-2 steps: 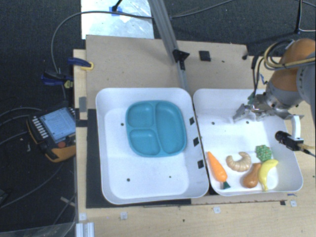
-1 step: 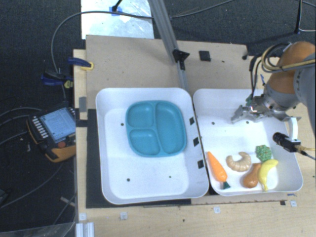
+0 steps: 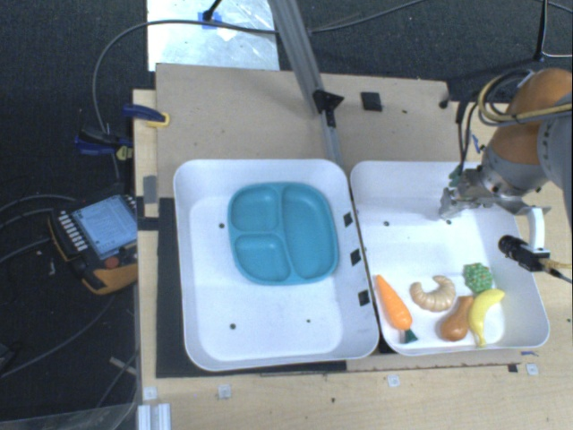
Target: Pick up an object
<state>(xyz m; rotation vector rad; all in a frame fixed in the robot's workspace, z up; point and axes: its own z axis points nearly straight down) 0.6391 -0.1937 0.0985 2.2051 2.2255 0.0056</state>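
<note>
The carrot (image 3: pixel 392 303) lies nearest the camera, at the near left corner of the right bin (image 3: pixel 403 195), its orange body slanting away from the bin's front rim. Right of the carrot sits a pale croissant (image 3: pixel 434 294), and right of that a brown drumstick (image 3: pixel 456 319) touches a yellow banana (image 3: pixel 484 313). A green broccoli (image 3: pixel 477 277) sits just behind the banana. All five cluster along the front of the right bin, near one another. The left bin (image 3: pixel 206 267) holds a blue divided plate (image 3: pixel 284 233), well apart from the carrot.

The pincer (image 3: pixel 450 202) hangs over the far part of the right bin, well behind the carrot and the rest of the food, at the end of the grey and orange arm (image 3: pixel 528 141). Whether it is apart or together cannot be told at this slant and size. Nothing shows between its tips.

The task appears to be at its approach step: no object is lifted, and every piece lies on the bin floor. The next move likely calls for travel toward the bin's front and a descent over one item. The carrot looks the easiest choice, since it stands apart from its neighbours; the drumstick and banana touch, so a grasp there risks nudging both. Closing across the carrot's narrow width would suit it best.
</note>
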